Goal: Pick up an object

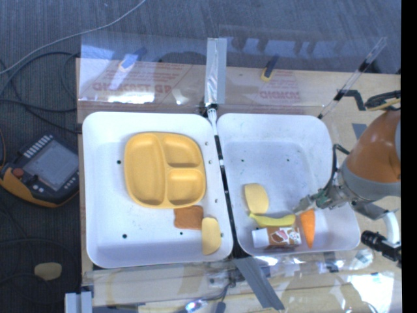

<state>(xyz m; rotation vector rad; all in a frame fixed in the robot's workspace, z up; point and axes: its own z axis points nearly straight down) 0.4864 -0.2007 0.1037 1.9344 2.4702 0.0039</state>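
Orange plastic carrot (307, 227) lies in the right white bin's (280, 135) near corner, crowded against a yellow banana (273, 220) and a small labelled bottle (280, 237). Above it hangs the claw (320, 201), grip state I cannot tell. Walls hem that corner; the bin's far half offers open room.

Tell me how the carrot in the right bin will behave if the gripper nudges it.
The carrot looks tapered and round, so it will probably roll or pivot rather than slide straight. It lies against the small packet, which may shift with it. It looks like light, stiff plastic.
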